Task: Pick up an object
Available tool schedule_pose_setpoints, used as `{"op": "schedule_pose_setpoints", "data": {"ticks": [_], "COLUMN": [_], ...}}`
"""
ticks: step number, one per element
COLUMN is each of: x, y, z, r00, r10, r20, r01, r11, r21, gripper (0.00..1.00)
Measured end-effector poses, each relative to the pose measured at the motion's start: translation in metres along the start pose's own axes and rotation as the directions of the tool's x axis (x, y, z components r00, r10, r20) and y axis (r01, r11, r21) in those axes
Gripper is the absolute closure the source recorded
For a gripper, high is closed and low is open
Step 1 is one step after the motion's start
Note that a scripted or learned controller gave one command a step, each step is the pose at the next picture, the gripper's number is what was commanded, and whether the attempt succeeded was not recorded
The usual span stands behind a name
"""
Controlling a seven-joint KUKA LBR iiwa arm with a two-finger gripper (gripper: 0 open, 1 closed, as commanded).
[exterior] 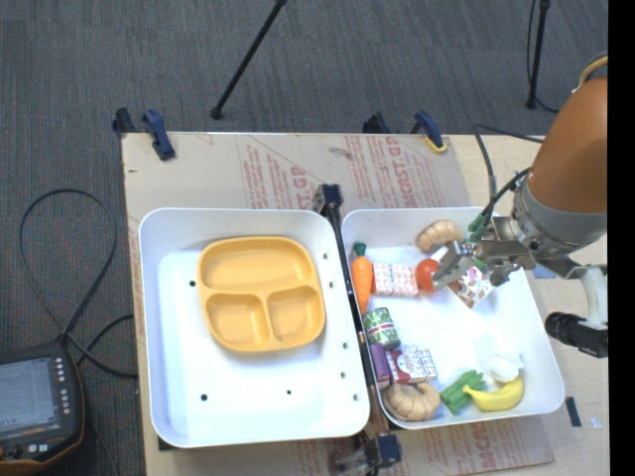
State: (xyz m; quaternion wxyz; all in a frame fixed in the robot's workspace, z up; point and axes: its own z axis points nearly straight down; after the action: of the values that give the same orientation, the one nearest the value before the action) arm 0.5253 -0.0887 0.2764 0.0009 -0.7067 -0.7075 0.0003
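My gripper (476,269) hangs over the upper right part of the right bin (526,310). A small white carton with a coloured print (475,286) sits tilted between its fingers, just under the grey wrist, and the fingers look shut on it. Right beside the gripper on the left lies a red tomato (427,274). A tan bread roll (439,234) lies behind it near the bin's far wall. The arm's orange band and grey body cover the bin's upper right corner.
The right bin also holds a carrot (362,280), a pink-and-white box (395,280), a green can (381,327), a purple box (411,365), a pastry (413,400), a green vegetable (459,390) and a banana (497,396). The left bin (169,365) bears a yellow divided plate (263,293).
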Motion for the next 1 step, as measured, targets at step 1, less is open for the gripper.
{"op": "schedule_pose_setpoints", "data": {"ticks": [1], "x": [-0.0558], "y": [0.0264], "z": [0.0324], "r00": [1.0], "r10": [0.002], "r20": [0.001], "r01": [-0.002], "r11": [1.0], "r21": [0.0], "gripper": [0.0]}}
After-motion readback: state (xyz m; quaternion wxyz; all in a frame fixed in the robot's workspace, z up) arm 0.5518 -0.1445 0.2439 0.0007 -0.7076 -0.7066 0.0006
